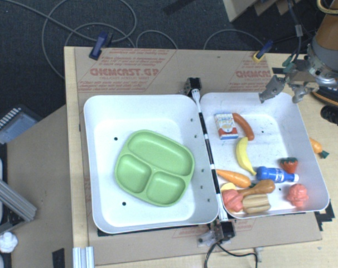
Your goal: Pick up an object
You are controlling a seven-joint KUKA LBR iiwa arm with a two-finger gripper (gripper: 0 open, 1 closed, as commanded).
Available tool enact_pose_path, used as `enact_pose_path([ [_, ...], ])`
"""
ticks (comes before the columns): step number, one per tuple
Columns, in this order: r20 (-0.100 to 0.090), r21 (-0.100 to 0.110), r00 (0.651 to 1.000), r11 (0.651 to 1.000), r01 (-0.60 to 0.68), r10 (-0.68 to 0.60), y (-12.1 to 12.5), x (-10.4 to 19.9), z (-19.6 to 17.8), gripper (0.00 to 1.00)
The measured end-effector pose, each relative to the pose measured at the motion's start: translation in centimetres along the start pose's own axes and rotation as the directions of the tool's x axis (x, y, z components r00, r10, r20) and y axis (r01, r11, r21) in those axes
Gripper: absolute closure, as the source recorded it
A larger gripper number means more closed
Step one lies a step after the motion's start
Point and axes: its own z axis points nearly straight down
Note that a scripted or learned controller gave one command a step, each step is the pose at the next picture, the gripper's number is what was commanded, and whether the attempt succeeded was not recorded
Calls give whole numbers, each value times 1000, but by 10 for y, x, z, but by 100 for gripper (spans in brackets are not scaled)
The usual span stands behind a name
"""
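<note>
The right bin [269, 111] holds several toy foods. A small carton [226, 125] and a red sausage [242, 126] lie near its back. Below them are a banana [245, 155], a carrot [233, 177], a blue bottle [275, 175] and a strawberry [289, 164]. A bread roll [257, 197] and a pink lump [297, 194] sit at the front. My gripper [283, 92] hangs over the bin's back right corner, above and apart from all of them. It is open, with nothing between its fingers.
In the left bin [96, 121] lies a green divided plate [153, 167]. A small orange item [315, 146] lies outside the right bin's right rim. Cables and clamps run along the board's back edge.
</note>
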Motion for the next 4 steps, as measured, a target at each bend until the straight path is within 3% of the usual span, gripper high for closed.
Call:
enact_pose_path([
  [1, 0, 0, 1000, 1000, 0, 0, -50, 31, 162, 0],
  [2, 0, 1, 1000, 1000, -1, 1, -89, 45, 162, 0],
  [3, -1, 2, 1000, 1000, 0, 0, -110, 70, 162, 0],
  [4, 1, -2, 1000, 1000, 0, 0, -40, 51, 161, 0],
])
